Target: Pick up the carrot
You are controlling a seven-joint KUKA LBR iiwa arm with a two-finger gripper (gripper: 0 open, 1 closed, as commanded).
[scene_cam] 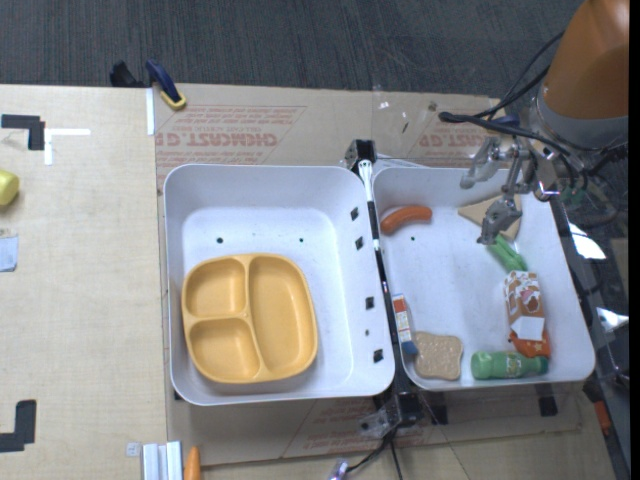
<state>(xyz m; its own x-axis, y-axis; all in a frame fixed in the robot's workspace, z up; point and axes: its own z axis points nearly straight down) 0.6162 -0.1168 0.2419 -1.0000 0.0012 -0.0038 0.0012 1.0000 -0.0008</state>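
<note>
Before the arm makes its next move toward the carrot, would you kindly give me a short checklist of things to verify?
1. Carrot in plain sight, in the right bin: ok.
2. Carrot clear of other items: ok.
3. Gripper above the carrot: not ok; it is further right in the view, near the green item.
4. Carrot held: not ok; it lies on the bin floor.
5. Gripper open for the grasp: cannot tell.
</note>
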